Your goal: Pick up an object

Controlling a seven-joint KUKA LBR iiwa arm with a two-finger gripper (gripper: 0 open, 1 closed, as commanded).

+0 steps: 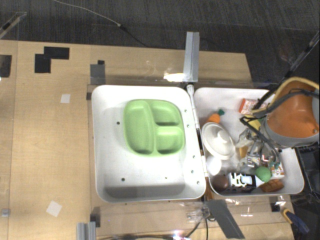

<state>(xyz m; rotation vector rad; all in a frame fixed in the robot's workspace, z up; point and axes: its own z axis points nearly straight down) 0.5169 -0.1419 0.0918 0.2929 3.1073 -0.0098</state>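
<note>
I'm looking down on the tabletop (pixel 45 149) with the two white bins side by side. The left bin (pixel 107 184) carries a green divided tray (pixel 152 126), lying flat a little toward twelve o'clock of the bin's middle.

The arm (pixel 295 116) comes in from three o'clock, its orange band plain to see, and hangs over the right bin (pixel 295 181). The end effector (pixel 256 151) is down among the clutter there, but cables and metal parts crowd it, and I cannot tell how it stands or whether it has hold of anything.

The things to pick from all sit in the right bin. A white bowl (pixel 218 139) lies near the bin's nine o'clock side, with a small orange piece (pixel 214 117) just at its twelve o'clock. A red and white packet (pixel 248 105) rests toward the bin's twelve o'clock edge. Along the six o'clock wall I see a dark packet with white print (pixel 241 180), a green ball (pixel 263 173) just beside it at three o'clock, and a brown item (pixel 271 185) near the five o'clock corner. A white round thing (pixel 214 165) sits at six o'clock of the bowl.
</note>
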